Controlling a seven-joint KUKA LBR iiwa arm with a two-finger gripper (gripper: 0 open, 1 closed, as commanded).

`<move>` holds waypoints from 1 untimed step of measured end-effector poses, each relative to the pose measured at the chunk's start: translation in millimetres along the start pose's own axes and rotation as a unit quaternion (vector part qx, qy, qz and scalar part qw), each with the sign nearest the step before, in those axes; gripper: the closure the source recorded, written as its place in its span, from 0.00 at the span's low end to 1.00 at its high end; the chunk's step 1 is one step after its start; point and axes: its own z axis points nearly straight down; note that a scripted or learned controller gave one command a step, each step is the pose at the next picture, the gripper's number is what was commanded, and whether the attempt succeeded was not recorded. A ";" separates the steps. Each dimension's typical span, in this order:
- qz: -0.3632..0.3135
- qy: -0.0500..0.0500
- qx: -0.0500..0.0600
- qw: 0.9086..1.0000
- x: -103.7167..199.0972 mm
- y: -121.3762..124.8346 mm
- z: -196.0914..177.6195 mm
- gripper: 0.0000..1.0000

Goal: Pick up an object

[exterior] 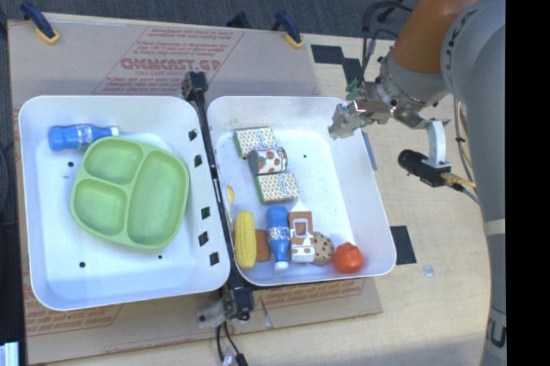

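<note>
Now: pincer over top-right rim of rt bin, nothing seen in it; can't tell how far open. Inside rt bin: three small cartons mid, corn, blue bottle, tomato along near edge. Lt bin: green plate, blue bottle no. 2.

Bench: cardboard sheet, two white bins side by side.

Tool over right bin's far corner
</note>
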 end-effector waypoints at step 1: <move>0.000 0.000 -0.001 1.000 -0.4 10.3 -0.6 1.00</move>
